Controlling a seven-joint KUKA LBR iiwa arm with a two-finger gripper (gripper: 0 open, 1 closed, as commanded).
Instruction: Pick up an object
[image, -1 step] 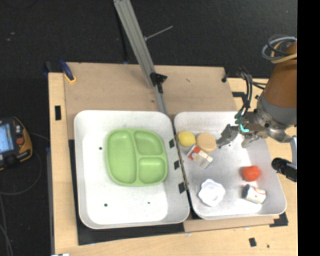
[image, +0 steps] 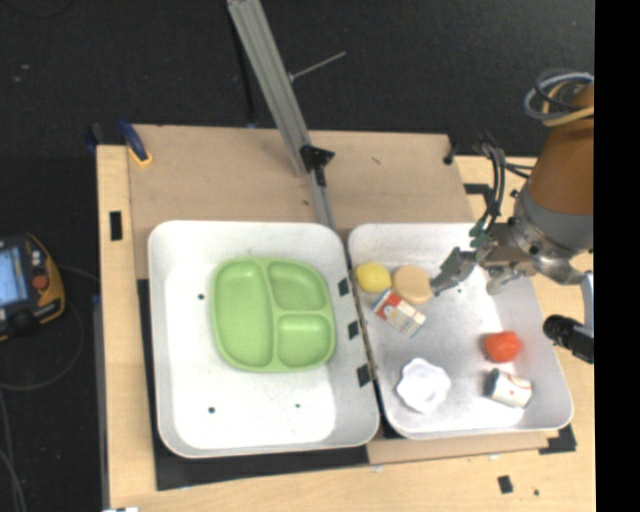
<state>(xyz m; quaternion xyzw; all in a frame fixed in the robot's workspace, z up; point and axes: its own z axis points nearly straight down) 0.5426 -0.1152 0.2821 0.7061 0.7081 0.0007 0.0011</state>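
The right bin (image: 455, 420) holds several small objects: a yellow ball (image: 372, 277), a tan round piece (image: 411, 283), a red and white box (image: 400, 314), a white crumpled cup (image: 423, 385), a red-orange object (image: 503, 346) and a small white can (image: 508, 388). My gripper (image: 452, 272) hangs over the upper part of this bin, just right of the tan piece, its dark fingers pointing down-left. Nothing shows between the fingers.
The left bin (image: 180, 400) carries a green divided plate (image: 272, 313). A grey metal rail (image: 280, 95) slants down from the top to the gap between the bins. A handheld device (image: 25, 280) lies off the bench at the far left.
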